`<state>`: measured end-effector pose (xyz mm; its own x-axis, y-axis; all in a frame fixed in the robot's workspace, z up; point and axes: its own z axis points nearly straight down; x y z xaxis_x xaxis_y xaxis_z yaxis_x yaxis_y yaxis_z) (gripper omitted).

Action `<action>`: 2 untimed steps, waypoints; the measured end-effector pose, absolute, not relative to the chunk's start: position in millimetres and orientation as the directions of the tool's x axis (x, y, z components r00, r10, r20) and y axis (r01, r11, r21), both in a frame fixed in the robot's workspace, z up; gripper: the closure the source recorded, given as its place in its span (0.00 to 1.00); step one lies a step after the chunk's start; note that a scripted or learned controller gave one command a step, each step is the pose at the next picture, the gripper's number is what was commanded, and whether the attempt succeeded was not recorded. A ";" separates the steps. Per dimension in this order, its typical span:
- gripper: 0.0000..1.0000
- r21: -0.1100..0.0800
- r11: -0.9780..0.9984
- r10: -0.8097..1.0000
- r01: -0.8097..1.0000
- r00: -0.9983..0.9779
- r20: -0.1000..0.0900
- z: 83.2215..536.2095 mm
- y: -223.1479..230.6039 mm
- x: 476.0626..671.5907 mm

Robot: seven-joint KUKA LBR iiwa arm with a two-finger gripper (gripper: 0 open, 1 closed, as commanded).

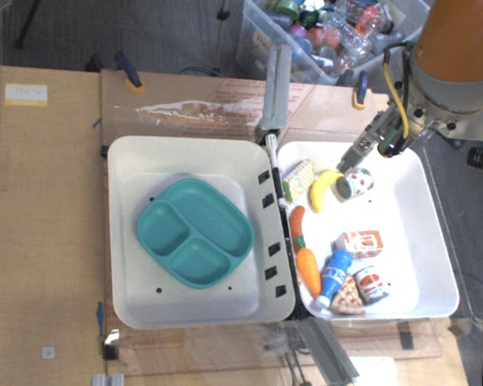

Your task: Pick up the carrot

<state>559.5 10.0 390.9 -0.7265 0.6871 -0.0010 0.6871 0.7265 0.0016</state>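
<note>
The carrot (308,271) is an orange toy lying along the left wall of the right bin (433,238), near its front, beside a blue bottle (334,275). Just behind it lies a red pepper-like toy (296,221). My gripper (350,163) hangs over the back of the right bin, well behind the carrot. Its tip is close to a yellow banana (324,188) and a red-and-white can (357,184). Nothing shows in its grasp.
The right bin also holds a yellow-green toy (299,179), a small carton (362,243), a second can (371,285) and a pizza slice (348,298). A teal divided plate (195,232) lies in the left bin (129,182). A box of clutter (331,27) stands behind.
</note>
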 end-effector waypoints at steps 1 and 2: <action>1.00 0.002 0.725 0.689 0.689 -0.725 -0.001 394.8 8.1 540.7; 1.00 0.002 0.717 0.697 0.697 -0.717 -0.002 341.9 82.6 553.3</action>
<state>553.3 82.6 341.9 -0.7171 0.6969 -0.0017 0.6969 0.7171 0.0023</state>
